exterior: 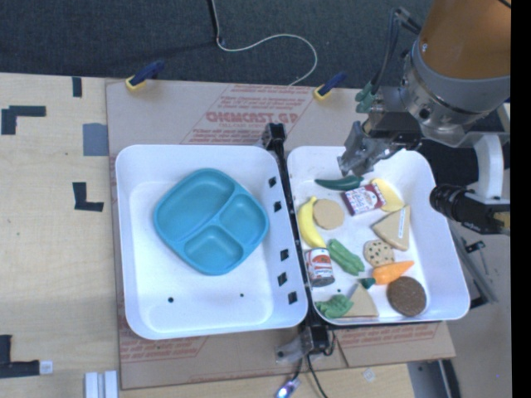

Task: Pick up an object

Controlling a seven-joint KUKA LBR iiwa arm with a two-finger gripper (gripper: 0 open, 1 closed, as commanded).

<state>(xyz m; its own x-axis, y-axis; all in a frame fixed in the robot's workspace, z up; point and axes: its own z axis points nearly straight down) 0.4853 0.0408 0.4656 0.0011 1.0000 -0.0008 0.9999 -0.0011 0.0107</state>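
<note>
Dark green, long curved chili pepper (pixel 339 183) clamped in end effector (pixel 355 169), above right bin (pixel 431 181).

Red print is seen on the cardboard sheet (pixel 249 110) under the bins, but it cannot be read reliably; smaller labels are illegible.

Dark grey carpet (pixel 99 15) behind a pale wooden bench (pixel 50 247) — black tape marks (pixel 83 196) on it.

Robotics lab: taped bench (pixel 50 222), clamped cardboard (pixel 241 114), white bins (pixel 133 222).
</note>
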